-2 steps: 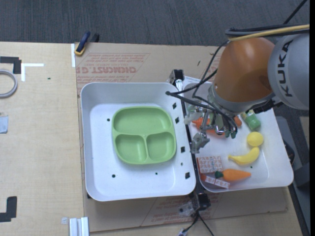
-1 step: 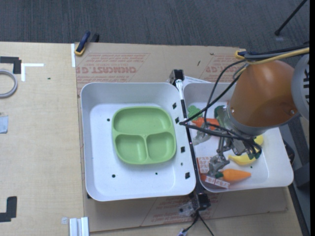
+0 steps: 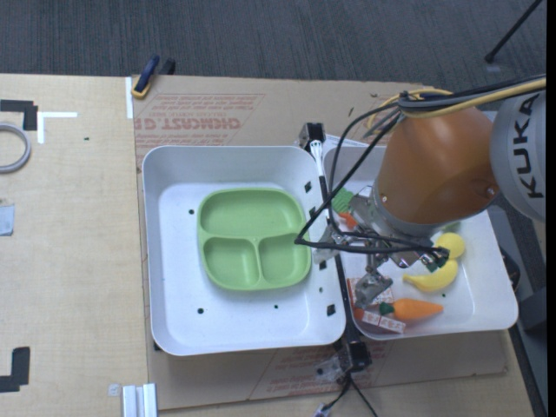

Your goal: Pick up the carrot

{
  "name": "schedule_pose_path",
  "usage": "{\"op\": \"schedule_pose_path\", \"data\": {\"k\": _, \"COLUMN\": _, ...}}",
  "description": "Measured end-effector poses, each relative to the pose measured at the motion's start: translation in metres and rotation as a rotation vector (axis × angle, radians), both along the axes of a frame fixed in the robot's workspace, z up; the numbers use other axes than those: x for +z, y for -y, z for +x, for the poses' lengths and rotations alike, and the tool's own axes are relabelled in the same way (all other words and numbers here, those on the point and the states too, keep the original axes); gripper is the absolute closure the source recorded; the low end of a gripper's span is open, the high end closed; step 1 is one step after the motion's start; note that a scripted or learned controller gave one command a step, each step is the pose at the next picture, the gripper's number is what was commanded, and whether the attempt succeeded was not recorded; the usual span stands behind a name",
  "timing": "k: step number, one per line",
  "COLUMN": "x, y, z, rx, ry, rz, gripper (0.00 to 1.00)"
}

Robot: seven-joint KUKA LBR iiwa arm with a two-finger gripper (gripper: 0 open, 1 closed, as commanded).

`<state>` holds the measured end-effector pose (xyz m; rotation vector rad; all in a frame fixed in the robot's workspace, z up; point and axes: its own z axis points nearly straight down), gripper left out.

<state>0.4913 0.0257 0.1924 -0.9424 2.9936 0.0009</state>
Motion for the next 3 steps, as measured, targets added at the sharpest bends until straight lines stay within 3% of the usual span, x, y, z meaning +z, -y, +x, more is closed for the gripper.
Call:
{"op": "schedule_pose_path", "data": {"k": 1, "x": 0.000, "y": -0.021, "z": 0.001, "rx": 0.329, "ry": 0.001, "rz": -0.001, "gripper": 0.00}}
{"op": "schedule_pose_path", "data": {"k": 2, "x": 0.000, "y": 0.022, "z": -0.012, "rx": 0.604, "ry": 0.001, "rz": -0.002, "gripper": 0.00}}
{"op": "schedule_pose_path", "data": {"k": 3, "x": 0.000, "y": -0.006, "z": -0.013, "rx": 0.967, "ry": 0.002, "rz": -0.002, "gripper": 0.00}}
